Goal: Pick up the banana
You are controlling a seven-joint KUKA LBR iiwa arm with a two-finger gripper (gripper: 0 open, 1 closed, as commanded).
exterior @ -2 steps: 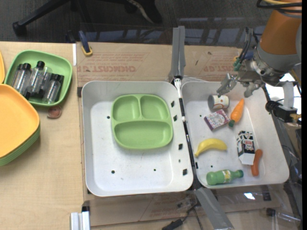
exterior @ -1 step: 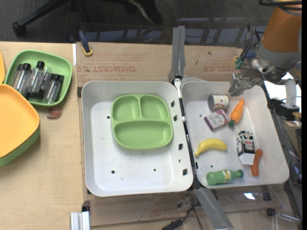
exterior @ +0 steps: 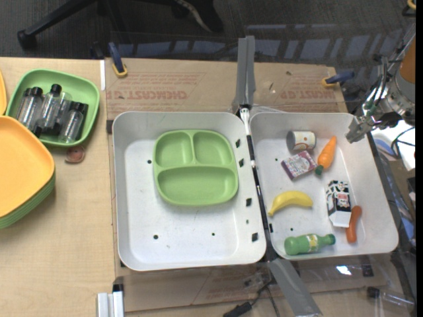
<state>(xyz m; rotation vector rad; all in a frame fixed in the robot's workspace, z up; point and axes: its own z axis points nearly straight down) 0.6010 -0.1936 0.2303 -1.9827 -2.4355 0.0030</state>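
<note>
A fixed overhead view of a bench with two shallow white plastic bins side by side; the right-hand bin holds the small curved yellow banana, which lies flat near the bin's left wall, just above a green plastic bottle with a yellow cap and below a purple snack packet; the grey robot arm's two-finger gripper hangs at the bin's upper right corner, well apart from the banana, and whether it is wide or narrow cannot be told at this size; the approach appears barely begun; a good pick would likely cross the bin toward its left side, come down over the middle of the fruit and close across its narrow width, keeping clear of the bottle and the wall; the banana looks smooth and evenly yellow, arched upward with both tips pointing down, probably a light plastic toy; the left-hand bin holds a light green divided plastic tray
</note>
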